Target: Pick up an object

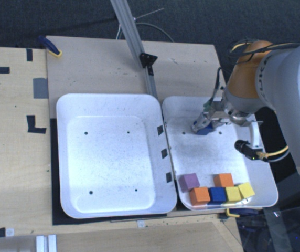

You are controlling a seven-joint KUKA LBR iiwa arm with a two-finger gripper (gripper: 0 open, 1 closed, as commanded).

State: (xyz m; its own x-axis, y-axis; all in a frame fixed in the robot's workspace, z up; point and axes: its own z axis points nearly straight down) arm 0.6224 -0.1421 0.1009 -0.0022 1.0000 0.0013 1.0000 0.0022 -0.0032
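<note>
Wooden bench (13,140), two white bins. Gripper (204,125) low in right bin (260,193), upper middle, closed around small blue block (205,130). Grasp step apparently underway. Next: lift straight up, check hold. Other blocks (216,189) cluster lower right, untouched.

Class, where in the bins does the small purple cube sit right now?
The small purple cube lies in the right-hand white bin, near its front left corner, just behind the orange cube at the left end of the block cluster.
</note>
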